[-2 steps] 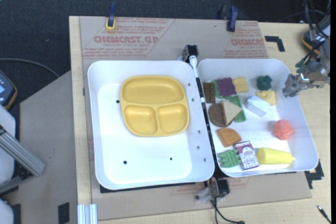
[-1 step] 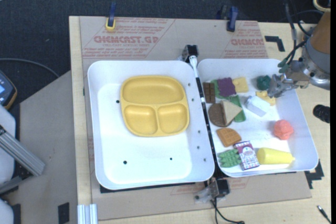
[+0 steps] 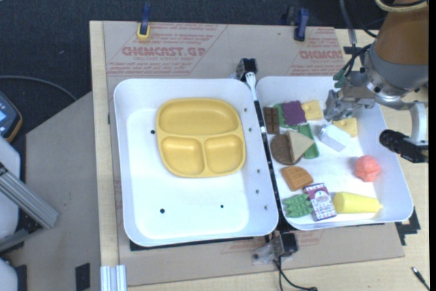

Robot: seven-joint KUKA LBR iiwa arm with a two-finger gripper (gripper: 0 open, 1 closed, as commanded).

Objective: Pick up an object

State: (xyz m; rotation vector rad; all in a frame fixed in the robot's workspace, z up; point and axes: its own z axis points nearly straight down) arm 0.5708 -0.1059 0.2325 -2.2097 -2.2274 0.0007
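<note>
The tool (image 3: 338,108) hangs low in the upper part of the right bin (image 3: 402,187), at the end of the grey arm (image 3: 402,44) with its orange band, and from this slant I cannot tell how it is set or whether anything sits in it. Just below it lies a white block (image 3: 334,138), the likeliest target, touching a yellow cheese-like wedge (image 3: 347,126) on the arm's side of it. To do this step well, the descent should probably centre squarely over that block and straddle its narrow side, so that the wedge is not nudged or caught along with it; a check that the block really rises with the lift seems wise. Toward the bin divider from the tool sit a small yellow cube (image 3: 312,109), a purple piece (image 3: 293,112) and a brown chocolate bar (image 3: 272,120), with a tan triangular slice (image 3: 298,144) over a brown round (image 3: 280,148) and a green leaf; these crowd that side and leave little room for a wide approach. Farther toward the near edge lie a pink ball (image 3: 367,167), an orange cracker (image 3: 297,177), a green piece (image 3: 297,204), a small carton (image 3: 320,202) and a yellow corn-like cylinder (image 3: 356,202), all well apart from the tool. A black fitting (image 3: 402,143) juts over the bin's outer rim. Beyond the divider, the left bin (image 3: 136,167) holds a yellow 3-compartment plate (image 3: 201,136), and both bins rest on the bench (image 3: 204,44).
</note>
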